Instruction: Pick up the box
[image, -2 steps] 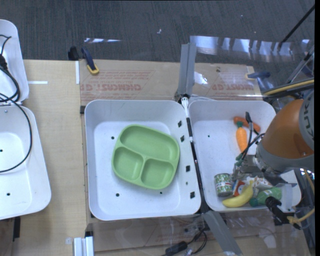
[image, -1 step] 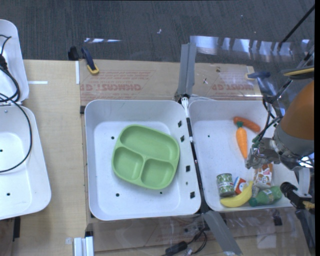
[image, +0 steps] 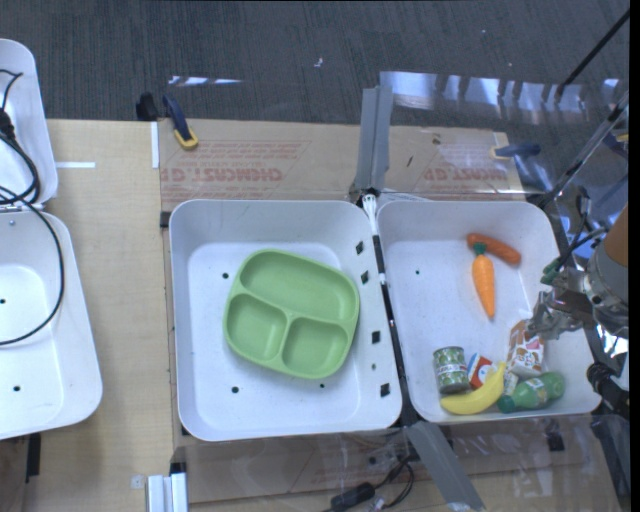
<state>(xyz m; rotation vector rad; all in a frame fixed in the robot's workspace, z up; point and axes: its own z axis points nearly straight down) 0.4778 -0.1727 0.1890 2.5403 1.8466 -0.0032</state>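
Observation:
The box (image: 525, 352), a small white carton with red and brown print, leans in the right bin (image: 430, 235) near its right wall, among other toys. My gripper (image: 552, 312) hangs just above and to the right of the box's top end, close to it or touching it. The arm's wrist (image: 610, 285) reaches in over the bin's right rim. The box rests on the bin floor against the banana (image: 475, 395) and the green bottle (image: 532, 392).
Also in the right bin are an orange carrot (image: 485, 285), a red sausage (image: 494, 247), a green can (image: 450, 369) and a small red-and-white packet (image: 481, 367). The left bin (image: 190, 300) holds a green divided plate (image: 291, 314).

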